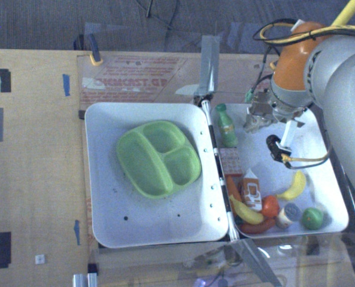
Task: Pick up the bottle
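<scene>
The bottle point(227, 126) is small and green with a green cap and a yellow label. It lies along the left wall of the right bin point(321, 154), near that bin's far corner. My gripper point(258, 122) hangs over the far part of the right bin, just to the right of the bottle and apart from it. Its fingers look open with nothing between them.
The left bin point(105, 208) holds a green divided plate point(159, 158). At the near end of the right bin lie a small carton point(251, 191), two bananas point(246, 211) point(294, 186), a tomato point(270, 206), a lime point(312, 217) and a small jar point(289, 214). A black cable loop point(276, 148) hangs below the wrist.
</scene>
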You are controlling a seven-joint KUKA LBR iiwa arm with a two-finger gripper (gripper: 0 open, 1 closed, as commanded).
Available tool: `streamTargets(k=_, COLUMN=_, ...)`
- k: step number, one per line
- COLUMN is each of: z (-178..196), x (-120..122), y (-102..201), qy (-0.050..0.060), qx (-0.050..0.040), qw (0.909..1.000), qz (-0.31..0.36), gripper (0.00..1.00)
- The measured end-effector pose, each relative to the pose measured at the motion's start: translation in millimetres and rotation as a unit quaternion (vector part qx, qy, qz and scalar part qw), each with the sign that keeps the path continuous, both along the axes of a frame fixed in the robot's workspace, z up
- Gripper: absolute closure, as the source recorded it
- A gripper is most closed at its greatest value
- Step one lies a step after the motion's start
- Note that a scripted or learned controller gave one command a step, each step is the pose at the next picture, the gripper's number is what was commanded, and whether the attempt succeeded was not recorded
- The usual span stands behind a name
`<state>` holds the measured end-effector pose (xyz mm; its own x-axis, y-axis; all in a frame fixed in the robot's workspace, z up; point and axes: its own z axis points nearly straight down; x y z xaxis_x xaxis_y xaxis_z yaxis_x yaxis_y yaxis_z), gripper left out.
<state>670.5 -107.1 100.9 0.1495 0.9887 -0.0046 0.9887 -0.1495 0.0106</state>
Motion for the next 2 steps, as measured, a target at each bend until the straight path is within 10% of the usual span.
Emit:
streamTargets(k=1, z=115, x=-3, y=47, qy=0.004, qx=0.0034, qw=0.9855, qz=-0.169, gripper=1.0)
streamTargets(k=2, z=52, x=-4, y=2, qy=0.006, qx=0.0038, qw=0.9745, qz=-0.224, gripper=1.0)
